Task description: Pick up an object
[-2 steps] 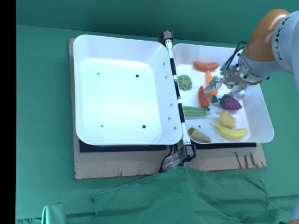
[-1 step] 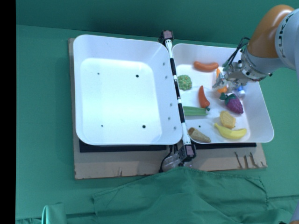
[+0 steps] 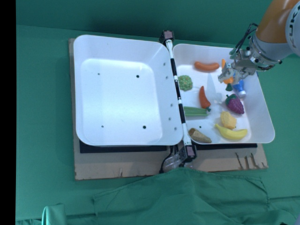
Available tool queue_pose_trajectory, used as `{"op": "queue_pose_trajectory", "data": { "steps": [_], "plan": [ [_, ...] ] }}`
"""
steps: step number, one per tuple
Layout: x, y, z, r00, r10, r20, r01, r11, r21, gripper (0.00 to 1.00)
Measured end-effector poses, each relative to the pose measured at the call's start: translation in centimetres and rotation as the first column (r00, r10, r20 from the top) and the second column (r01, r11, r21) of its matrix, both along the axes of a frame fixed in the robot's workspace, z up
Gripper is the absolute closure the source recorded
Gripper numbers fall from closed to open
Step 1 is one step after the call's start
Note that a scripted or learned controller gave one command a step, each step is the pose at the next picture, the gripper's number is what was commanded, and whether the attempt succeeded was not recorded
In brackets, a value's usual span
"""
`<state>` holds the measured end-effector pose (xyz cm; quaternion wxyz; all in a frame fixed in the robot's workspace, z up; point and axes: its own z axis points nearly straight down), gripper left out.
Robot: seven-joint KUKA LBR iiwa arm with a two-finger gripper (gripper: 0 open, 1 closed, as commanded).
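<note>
Toy foods fill the right bin [image 3: 262, 121]: a sausage [image 3: 206, 66] at the far side, a green lettuce [image 3: 185, 83] and red chilli [image 3: 204, 97] toward the left, a cucumber [image 3: 196, 111], purple grapes [image 3: 235, 104], a corn piece [image 3: 228, 120], a banana [image 3: 231, 134] and a tan cone [image 3: 200, 135] nearer. The gripper [image 3: 230, 77] hangs over the bin's far right part, above an orange carrot [image 3: 227, 79] and a blue item [image 3: 239, 87]; whether its fingers are wide or narrow cannot be told. The left bin [image 3: 122, 93] lies alongside on the green-covered table [image 3: 47, 125].
</note>
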<state>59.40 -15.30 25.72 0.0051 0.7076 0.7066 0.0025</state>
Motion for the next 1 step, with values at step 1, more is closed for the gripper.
{"op": "queue_pose_trajectory", "data": {
  "steps": [1],
  "plan": [
    [0.96, -0.71, 5.38, 1.000, -0.001, 0.000, 0.001, 1.000, 0.000, 1.00]
  ]
}}
